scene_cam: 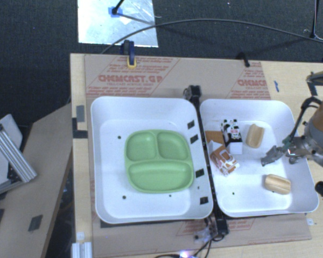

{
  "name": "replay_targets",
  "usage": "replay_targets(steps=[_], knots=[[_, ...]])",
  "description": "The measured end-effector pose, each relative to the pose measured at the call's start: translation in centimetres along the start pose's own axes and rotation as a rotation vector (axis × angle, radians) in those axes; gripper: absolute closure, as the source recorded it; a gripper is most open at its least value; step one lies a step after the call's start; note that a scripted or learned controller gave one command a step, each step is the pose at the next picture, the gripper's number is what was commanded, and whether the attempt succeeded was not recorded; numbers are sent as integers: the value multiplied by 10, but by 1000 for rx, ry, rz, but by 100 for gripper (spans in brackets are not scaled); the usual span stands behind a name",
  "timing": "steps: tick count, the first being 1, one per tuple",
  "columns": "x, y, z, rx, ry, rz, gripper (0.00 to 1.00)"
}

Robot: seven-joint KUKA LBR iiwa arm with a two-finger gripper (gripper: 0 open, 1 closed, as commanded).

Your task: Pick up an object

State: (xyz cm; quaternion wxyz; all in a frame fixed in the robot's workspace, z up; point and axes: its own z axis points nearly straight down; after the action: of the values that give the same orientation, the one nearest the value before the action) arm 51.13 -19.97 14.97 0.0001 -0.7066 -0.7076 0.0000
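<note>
Arm at the right bin's edge, four small things to choose from.

The left bin (pixel 105 144) bears a green plate (pixel 159 161); the right bin (pixel 258 203) holds a cow carton (pixel 232 131), a wrapped snack (pixel 224 160) and two bread rolls, one (pixel 254 135) by the carton, one (pixel 278 184) just below the gripper (pixel 271 158). Whether its fingers are open I cannot tell. The nearer roll looks light, probably soft; best pinched across its short middle.

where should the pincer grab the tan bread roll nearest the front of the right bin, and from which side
Grip the bread roll across its short width at the middle, coming straight down from above. It lies flat and alone on the right bin's floor, long axis roughly left to right, with open floor around it. The pincer hangs just above and left of it.
</note>
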Motion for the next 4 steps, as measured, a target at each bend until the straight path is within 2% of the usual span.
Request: replay_targets(steps=[1, 2, 3, 4], knots=[[-3, -2, 42, 1, 0, 1, 0], [-2, -1, 66, 0, 0, 1, 0], [-3, 0, 54, -3, -1, 1, 100], [0, -8, -2, -6, -2, -2, 100]])
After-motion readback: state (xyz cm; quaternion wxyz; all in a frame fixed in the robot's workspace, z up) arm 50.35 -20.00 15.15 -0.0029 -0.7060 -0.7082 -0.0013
